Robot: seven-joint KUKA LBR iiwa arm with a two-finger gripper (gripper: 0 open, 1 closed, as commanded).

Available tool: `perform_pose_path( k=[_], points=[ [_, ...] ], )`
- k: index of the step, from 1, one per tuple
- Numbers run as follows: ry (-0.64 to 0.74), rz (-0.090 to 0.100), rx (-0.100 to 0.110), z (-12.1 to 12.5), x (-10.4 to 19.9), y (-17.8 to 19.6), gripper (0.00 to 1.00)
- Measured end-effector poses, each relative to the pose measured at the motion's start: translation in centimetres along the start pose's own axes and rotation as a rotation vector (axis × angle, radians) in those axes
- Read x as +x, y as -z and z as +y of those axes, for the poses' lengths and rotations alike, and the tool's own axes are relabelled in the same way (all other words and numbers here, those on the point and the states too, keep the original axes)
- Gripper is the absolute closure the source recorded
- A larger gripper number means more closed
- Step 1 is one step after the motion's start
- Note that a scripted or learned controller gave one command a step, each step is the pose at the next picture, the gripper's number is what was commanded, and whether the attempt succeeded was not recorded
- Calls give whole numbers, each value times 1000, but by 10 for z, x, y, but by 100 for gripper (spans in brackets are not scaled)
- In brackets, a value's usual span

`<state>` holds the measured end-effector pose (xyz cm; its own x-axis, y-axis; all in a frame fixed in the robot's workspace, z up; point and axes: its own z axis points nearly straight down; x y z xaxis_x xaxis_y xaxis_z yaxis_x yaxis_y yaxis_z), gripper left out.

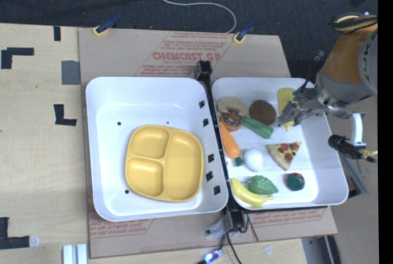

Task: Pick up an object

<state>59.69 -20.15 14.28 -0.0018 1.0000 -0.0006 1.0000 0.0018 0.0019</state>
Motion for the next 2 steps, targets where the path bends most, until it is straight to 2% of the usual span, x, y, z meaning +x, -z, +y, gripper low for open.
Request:
perform_pose_path(
  k=[1,2],
  points=[
    [-1,-1,-2,-6,-1,61,100],
    [0,1,1,-5,0,83,100]
  ],
)
